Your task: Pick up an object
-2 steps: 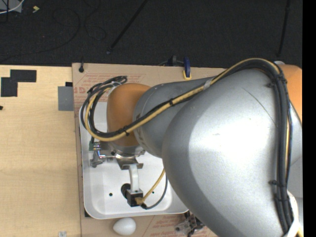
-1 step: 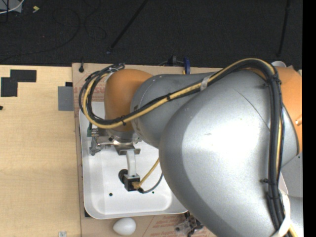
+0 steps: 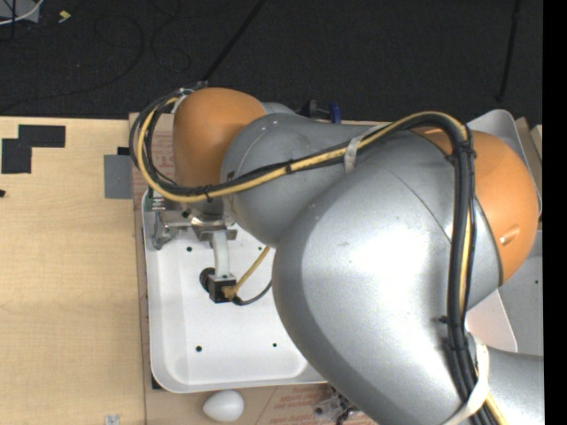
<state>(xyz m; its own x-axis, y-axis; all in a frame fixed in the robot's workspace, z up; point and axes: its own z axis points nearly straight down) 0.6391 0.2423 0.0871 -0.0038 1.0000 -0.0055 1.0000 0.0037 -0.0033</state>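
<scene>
My arm reaches in from the right and covers most of the view, its orange band (image 3: 213,131) sitting over the far end of the left white bin (image 3: 190,352). The gripper (image 3: 177,227) hangs below the band, low over the bin's far left corner, with its metal body close to the left wall. The arm's bulk hides the right bin and the right part of the left one. I see nothing between the gripper and the bin floor.
A white egg-shaped object (image 3: 223,405) lies outside the left bin, just past its near rim. Pale wooden bench (image 3: 66,264) stretches to the left. The bin's visible floor shows small dark holes.
</scene>
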